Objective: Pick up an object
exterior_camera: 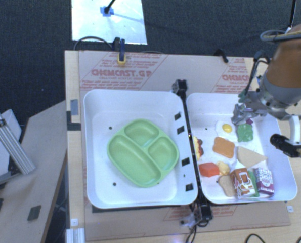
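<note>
I've got the claw (243, 116) over the right bin (287, 184), a green toy (245, 132) just below it, fried egg (225, 128) beside (can't tell its grip).

Both bins, left (97, 135) and right (282, 184), look like smooth, slightly glossy white plastic. The green tray (140, 153) in the left bin is matt plastic. The bench (140, 70) under them looks like pale board with red printing. The packets (251, 181) at the near right have a shiny printed wrapper. The arm (289, 67) has a smooth orange and grey shell.
</note>
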### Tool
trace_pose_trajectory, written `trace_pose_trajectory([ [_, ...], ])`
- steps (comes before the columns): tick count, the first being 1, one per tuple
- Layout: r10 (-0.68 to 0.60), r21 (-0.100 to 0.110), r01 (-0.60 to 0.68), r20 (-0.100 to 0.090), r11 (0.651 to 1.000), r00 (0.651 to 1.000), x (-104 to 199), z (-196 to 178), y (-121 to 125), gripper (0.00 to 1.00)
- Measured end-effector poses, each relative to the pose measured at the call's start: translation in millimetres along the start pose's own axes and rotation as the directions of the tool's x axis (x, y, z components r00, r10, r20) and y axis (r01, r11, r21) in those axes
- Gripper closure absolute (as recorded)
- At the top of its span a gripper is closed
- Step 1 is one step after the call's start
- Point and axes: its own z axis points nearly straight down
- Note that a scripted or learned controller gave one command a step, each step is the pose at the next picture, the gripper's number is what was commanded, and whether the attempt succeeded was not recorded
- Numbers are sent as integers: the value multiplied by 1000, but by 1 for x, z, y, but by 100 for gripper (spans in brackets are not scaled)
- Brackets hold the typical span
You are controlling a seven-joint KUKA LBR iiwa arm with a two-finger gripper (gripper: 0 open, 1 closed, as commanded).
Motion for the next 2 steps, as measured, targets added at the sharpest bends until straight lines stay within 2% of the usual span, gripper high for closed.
trace_pose_trajectory([
  [1, 0, -1, 0, 0, 1000, 1000, 47, -17, -29, 100],
  [2, 1, 0, -1, 1, 1000, 1000, 64, -19, -50, 100],
])
